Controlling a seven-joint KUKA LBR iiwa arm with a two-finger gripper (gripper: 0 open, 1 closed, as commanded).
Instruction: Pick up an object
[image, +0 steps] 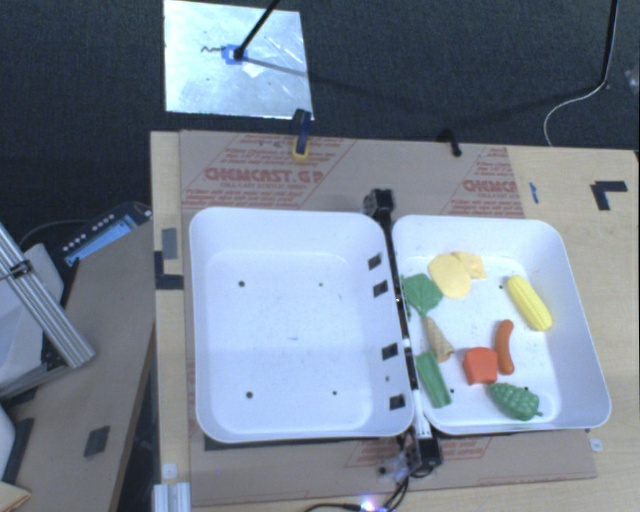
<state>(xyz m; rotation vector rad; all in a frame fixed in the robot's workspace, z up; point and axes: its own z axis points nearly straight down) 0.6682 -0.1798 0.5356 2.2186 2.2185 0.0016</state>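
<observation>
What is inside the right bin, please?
The right bin holds seven toy foods: a yellow piece, corn, a leaf, a cone, a sausage, a red block, and two green pieces. Nothing looks covered.

Two white bins sit side by side on the bench. The left bin (290, 325) holds nothing. The right bin (570, 300) holds a yellow corn cob (529, 303), a red sausage (504, 346), an orange block (479, 365), a yellow lump (456, 273) and green pieces (516, 401).
</observation>
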